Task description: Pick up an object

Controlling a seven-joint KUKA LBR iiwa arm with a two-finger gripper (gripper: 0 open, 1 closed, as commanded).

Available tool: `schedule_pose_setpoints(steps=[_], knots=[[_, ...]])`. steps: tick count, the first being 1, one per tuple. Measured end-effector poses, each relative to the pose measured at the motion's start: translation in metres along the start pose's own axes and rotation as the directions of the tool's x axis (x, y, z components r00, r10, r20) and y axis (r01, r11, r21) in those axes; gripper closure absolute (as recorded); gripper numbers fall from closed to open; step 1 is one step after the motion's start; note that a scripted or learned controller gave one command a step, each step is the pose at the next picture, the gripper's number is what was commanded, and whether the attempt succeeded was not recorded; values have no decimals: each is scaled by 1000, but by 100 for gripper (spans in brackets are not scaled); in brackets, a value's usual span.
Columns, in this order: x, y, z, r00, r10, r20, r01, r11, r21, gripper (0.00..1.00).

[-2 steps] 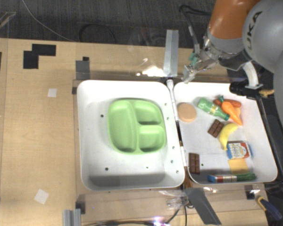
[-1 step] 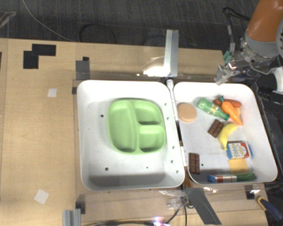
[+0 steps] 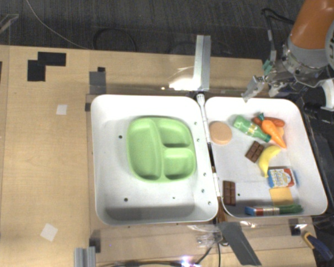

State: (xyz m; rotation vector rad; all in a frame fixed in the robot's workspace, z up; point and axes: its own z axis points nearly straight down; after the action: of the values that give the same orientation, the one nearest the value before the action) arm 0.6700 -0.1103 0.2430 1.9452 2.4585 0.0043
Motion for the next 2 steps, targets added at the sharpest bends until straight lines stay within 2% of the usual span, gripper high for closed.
schedule_pose_setpoints(steps=[1,2], knots=[[-53,-38,145,1000,-2,2,2,1000,-5,0],[-48,-77,153,1000,7,3,-7,1000,-4,0]])
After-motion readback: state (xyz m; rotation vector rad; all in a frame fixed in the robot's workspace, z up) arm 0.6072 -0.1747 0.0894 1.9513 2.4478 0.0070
